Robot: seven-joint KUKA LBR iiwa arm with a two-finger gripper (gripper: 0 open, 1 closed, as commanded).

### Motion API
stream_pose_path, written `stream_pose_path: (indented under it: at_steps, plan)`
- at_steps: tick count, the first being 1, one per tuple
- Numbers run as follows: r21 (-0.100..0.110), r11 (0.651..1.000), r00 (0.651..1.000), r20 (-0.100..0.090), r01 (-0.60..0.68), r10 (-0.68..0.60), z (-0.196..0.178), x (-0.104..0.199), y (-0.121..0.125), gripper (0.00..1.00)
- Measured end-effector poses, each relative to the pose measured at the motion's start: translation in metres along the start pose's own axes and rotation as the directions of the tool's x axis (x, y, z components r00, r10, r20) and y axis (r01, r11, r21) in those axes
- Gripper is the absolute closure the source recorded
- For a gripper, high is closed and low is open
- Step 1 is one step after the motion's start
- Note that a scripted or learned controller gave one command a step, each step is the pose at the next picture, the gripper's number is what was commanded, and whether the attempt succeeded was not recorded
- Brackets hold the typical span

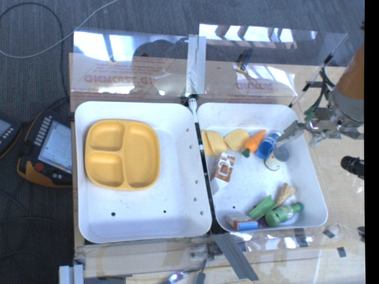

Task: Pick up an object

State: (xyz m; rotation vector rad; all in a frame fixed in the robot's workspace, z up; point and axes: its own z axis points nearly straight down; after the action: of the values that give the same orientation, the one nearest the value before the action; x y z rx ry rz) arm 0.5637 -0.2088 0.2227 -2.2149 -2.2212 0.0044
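Gripper (294, 132) at right bin (317, 185) far-right rim, finger state indiscernible. Nearest: blue bottle (267, 145), likely light, rigid, slick; grasp across mid-body. Orange carrot (255, 141) touching beside.

Glossy plastic bins (142, 220) (tray (122, 154) matt).

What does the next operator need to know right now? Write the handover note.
Gripper: over the right bin's upper right corner, near the blue bottle. No object visible between its fingers; open or shut is unclear.
Right bin: yellow pieces, carrot and blue bottle along the top; small carton at left; green bottle, green tube and other small items at the bottom.
Left bin: holds a yellow divided plate.
Done: nothing lifted so far.
Left: grasp one object and raise it. The blue bottle looks like the closest candidate.
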Motion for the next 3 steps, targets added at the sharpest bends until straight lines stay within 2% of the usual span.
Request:
stream_pose_path:
  at_steps: [1,2,3]
  plan:
    - [-0.001,0.936,0.936,0.004,-0.353,0.353,0.018,0.015,0.071,0.0]
    - [-0.002,0.941,0.941,-0.001,-0.337,0.337,0.128,0.012,0.063,0.0]
    - [0.006,0.942,0.942,0.004,-0.336,0.336,0.124,0.012,0.062,1.0]
